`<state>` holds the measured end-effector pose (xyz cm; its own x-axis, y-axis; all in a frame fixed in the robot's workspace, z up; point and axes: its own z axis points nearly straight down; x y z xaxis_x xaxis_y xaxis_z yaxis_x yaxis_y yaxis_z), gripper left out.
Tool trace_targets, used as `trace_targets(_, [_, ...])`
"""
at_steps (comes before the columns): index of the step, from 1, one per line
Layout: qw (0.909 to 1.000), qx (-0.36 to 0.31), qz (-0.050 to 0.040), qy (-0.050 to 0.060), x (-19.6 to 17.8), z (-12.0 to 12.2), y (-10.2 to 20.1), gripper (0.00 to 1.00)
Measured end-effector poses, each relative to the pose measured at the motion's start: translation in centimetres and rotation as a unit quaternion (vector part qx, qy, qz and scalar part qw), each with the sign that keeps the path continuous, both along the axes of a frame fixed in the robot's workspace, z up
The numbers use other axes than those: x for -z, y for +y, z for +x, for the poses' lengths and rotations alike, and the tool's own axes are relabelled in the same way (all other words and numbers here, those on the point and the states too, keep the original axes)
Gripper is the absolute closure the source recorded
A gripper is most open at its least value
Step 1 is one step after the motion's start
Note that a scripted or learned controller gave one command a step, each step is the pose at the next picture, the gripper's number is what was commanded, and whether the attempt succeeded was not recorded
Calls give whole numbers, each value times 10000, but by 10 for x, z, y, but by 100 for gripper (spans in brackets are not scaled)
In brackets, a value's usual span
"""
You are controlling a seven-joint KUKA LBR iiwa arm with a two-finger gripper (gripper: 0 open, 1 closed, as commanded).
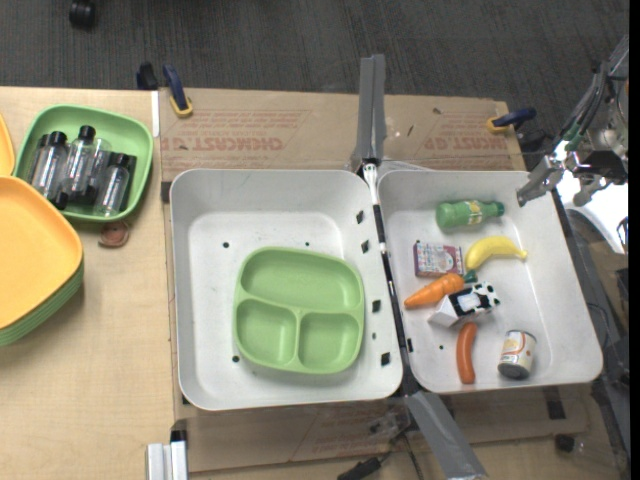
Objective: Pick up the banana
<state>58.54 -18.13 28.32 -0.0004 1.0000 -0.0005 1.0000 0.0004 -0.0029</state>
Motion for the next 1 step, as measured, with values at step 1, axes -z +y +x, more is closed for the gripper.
trace_targets(1, [9976, 699, -3, -1, 109, 13, -18, 0])
